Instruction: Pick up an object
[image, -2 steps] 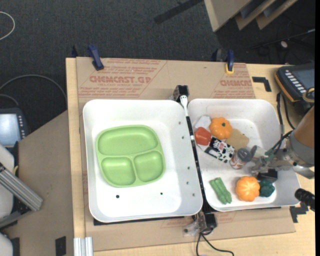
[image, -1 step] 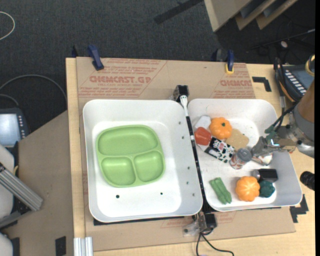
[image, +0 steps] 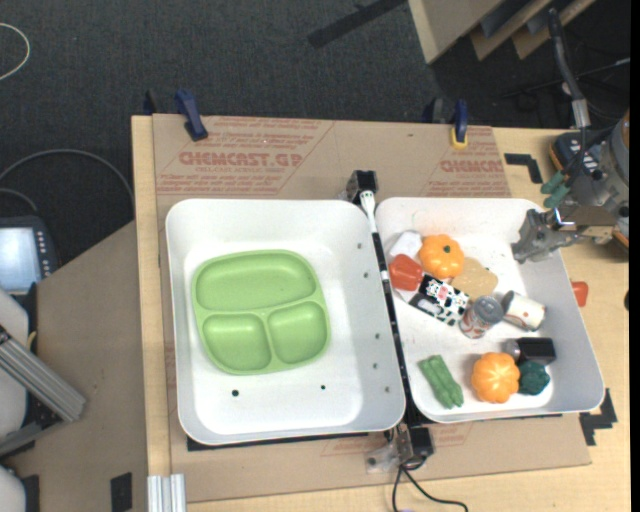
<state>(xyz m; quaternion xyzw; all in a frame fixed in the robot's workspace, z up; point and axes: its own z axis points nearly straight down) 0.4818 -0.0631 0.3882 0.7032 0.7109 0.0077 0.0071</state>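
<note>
The right bin (image: 572, 330) holds a pile of small objects. An orange pumpkin (image: 442, 255) sits near its back left, with a red piece (image: 405, 272) and a white piece (image: 404, 243) beside it. A black-and-white spotted box (image: 440, 297), a tan block (image: 478, 278), a grey can (image: 483, 313) and a white cylinder (image: 526, 315) lie mid-bin. Toward the front are a second orange ball (image: 496, 376), a teal lump (image: 535, 380), a black block (image: 536, 349) and a green pickle (image: 440, 381). My gripper (image: 538, 240) hangs over the bin's back right part, above and apart from the objects.
The left bin (image: 190, 240) holds a green divided plate (image: 262, 308). A black divider strip (image: 382, 280) runs between the bins. Blue clamps (image: 190, 113) pin the cardboard sheet at the back. The arm's wrist (image: 600, 190) comes in from the right edge.
</note>
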